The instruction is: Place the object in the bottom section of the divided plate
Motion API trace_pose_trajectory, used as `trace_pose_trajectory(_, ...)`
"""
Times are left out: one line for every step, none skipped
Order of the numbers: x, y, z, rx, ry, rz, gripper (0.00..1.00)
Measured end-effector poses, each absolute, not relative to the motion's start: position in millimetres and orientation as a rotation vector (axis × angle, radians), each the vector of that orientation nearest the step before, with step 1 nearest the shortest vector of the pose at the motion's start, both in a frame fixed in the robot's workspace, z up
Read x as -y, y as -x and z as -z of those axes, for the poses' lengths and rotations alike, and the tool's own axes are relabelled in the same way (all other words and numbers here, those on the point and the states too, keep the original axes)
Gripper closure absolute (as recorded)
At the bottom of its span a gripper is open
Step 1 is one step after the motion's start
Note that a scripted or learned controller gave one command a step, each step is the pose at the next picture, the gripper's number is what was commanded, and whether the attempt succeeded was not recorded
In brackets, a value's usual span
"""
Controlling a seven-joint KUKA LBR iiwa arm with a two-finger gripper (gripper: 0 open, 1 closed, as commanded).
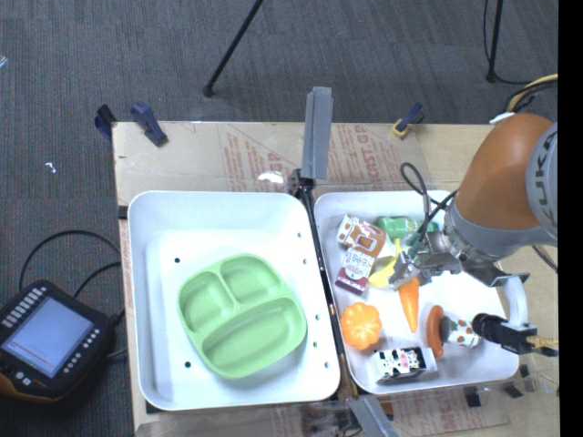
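A light green divided plate point(241, 321) lies in the left bin point(150, 244), its large bottom section toward the front right. In the right bin point(510, 358) an orange carrot point(411, 306) points down toward the front, its broad end right under my gripper point(407, 273). The gripper sits low over the middle of that bin's pile, touching or nearly touching the carrot's top. Whether the carrot is gripped cannot be made out.
Around the carrot lie an orange pumpkin point(360, 324), a cow-patterned box point(401, 362), a brown snack packet point(360, 235), a green item point(393, 226), a yellow piece point(384, 269) and a small bottle point(453, 329). The bins' shared rim point(317, 271) separates them.
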State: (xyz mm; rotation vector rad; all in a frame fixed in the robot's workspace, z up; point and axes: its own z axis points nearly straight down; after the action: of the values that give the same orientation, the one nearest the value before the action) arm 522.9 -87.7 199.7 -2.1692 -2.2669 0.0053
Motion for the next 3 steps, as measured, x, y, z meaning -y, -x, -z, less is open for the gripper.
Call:
trace_pose_trajectory(79,-477.9,-185,2.329,2.1,-0.005,1.0)
trace_pose_trajectory(-5,-533.5,-209,2.419,1.998,-0.004,1.0)
trace_pose_trajectory(-108,-567.4,-216,2.342,2.088,-0.007,1.0)
